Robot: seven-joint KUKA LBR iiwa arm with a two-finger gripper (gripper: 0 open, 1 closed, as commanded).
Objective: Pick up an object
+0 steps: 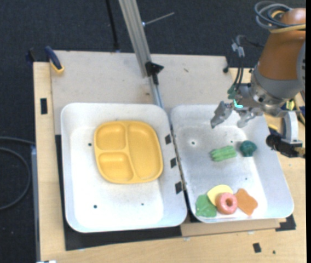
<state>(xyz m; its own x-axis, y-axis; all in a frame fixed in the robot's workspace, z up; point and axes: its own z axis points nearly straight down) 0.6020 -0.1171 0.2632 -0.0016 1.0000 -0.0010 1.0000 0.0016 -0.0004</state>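
My gripper (231,118) hangs open over the far part of the right bin (199,163), with nothing between its fingers. Below it in that bin lie a green oblong piece (223,153) and a small dark teal lump (248,148). In the bin's near corner sits a cluster: a green piece (204,206), a yellow piece (219,192), a pink ring (227,203) and an orange piece (247,201). The gripper stands a little above and apart from the green oblong piece.
The left bin (79,201) holds a yellow divided plate (128,150). A slanted metal post (136,29) rises from the bench behind the bins. The grey and orange arm (278,64) comes in at the right. Cables lie on the floor at the left.
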